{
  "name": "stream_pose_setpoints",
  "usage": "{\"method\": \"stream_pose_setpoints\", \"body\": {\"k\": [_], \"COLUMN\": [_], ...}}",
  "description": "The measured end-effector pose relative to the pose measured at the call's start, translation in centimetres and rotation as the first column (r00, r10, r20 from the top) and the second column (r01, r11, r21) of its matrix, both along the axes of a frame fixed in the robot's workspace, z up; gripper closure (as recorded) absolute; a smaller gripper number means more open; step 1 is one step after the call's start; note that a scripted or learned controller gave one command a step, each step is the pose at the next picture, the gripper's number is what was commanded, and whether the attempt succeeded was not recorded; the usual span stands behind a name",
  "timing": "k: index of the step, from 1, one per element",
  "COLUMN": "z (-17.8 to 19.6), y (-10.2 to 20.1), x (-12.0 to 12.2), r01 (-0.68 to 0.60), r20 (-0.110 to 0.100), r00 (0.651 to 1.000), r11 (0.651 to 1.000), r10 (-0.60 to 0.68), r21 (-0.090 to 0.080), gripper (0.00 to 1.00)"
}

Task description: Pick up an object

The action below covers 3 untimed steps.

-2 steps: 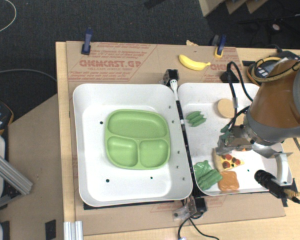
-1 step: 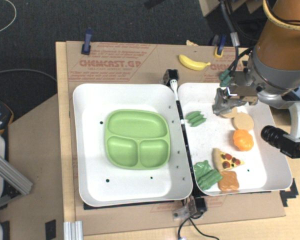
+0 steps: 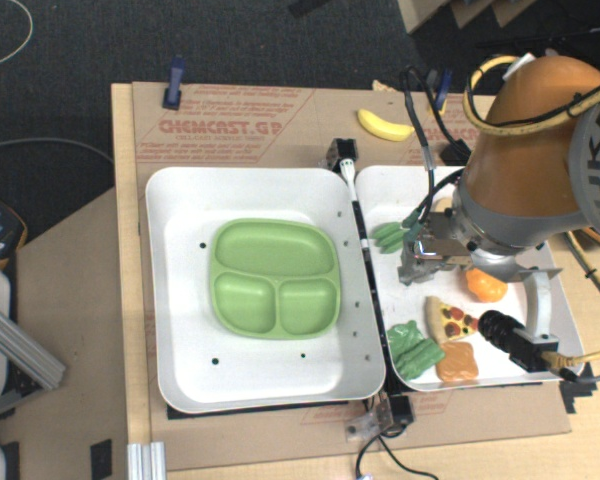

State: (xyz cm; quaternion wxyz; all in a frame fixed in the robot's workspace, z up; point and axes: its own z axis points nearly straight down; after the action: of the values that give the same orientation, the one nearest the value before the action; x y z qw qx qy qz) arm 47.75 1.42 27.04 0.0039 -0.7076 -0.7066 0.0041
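Note:
My gripper (image 3: pixel 421 266) hangs low over the middle of the right bin (image 3: pixel 380 183), under the orange-banded wrist. Just to its upper left lies a green toy vegetable (image 3: pixel 388 235). An orange fruit (image 3: pixel 486 287) sits to its right, partly hidden by the arm. In front of the gripper lie a pizza slice (image 3: pixel 448 319), a second green toy (image 3: pixel 412 348) and a brown bread-like piece (image 3: pixel 458 363). Nothing can be seen held by the gripper.
The left bin (image 3: pixel 180 348) holds a green divided plate (image 3: pixel 274 277). A yellow banana (image 3: pixel 383 125) lies on the cardboard behind the right bin, outside it. A blue clip (image 3: pixel 173 84) sits at the bench's back left.

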Motion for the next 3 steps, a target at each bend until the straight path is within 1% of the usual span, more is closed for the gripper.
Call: {"method": "stream_pose_setpoints", "body": {"k": [1, 2, 3], "z": [-1.0, 14.4, 27.3], "y": [9.8, 6.5, 8.2], "x": [0.1, 0.3, 6.0], "r01": [-0.012, -0.001, -0.005], "r20": [0.008, 0.03, 0.031], "r00": [1.0, 1.0, 0.999], "r11": [1.0, 1.0, 1.0], "r10": [0.012, 0.001, 0.004], "r21": [0.003, 0.004, 0.003], "gripper": [1.0, 1.0, 1.0]}}
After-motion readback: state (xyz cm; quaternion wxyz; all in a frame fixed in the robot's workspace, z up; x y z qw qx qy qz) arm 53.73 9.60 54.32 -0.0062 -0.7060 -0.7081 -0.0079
